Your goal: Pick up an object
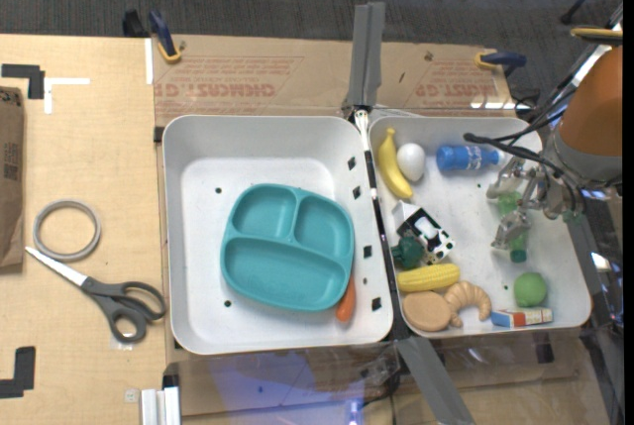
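Observation:
My gripper (509, 211) is low over the right side of the right bin (575, 260), with the grey arm and its orange band coming in from the right. A small green object (509, 204) shows right at the gripper's metal parts, and a dark green bit (517, 255) lies just below them; whether it is gripped is unclear. Around it lie a blue bottle (468, 157), a white egg (410, 159), a banana (393, 165) and a green ball (531, 289).
The right bin's front holds a toothpaste tube (520, 317), a croissant (469, 297), a round cookie (428, 312), a corn cob (428, 276) and a black-and-white toy (429, 233). The left bin (188, 215) holds a teal divided plate (288, 248) and a carrot (345, 302). Scissors (104, 296) and a tape ring (66, 229) lie on the bench at left.

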Controlling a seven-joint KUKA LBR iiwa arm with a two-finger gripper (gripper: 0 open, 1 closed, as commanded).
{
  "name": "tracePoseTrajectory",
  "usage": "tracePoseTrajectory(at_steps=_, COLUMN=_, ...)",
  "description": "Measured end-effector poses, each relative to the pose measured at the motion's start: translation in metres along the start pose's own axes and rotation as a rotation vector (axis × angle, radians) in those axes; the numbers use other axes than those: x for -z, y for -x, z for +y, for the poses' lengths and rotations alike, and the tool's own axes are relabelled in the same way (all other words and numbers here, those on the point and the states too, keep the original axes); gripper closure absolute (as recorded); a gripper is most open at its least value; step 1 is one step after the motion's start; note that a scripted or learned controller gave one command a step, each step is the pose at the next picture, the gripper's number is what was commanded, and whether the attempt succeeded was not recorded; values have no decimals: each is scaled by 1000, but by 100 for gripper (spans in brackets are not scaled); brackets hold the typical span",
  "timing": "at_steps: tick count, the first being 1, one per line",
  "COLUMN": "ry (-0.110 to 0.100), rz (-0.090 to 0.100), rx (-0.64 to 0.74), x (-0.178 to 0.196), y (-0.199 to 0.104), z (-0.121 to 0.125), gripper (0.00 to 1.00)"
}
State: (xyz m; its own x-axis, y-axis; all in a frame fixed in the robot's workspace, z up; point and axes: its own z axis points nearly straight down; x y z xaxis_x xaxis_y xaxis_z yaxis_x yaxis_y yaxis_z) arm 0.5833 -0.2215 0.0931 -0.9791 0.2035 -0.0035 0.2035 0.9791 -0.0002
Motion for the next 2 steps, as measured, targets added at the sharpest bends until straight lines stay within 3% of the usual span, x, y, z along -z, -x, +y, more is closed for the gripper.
tracePoseTrajectory(at_steps=1, ry=-1, rz=-5, rx=4, x=11, y=2, z=2, gripper=100)
tracePoseTrajectory(at_steps=2, ry=-1, rz=-5, rx=4, x=10, y=2, z=2, gripper=0)
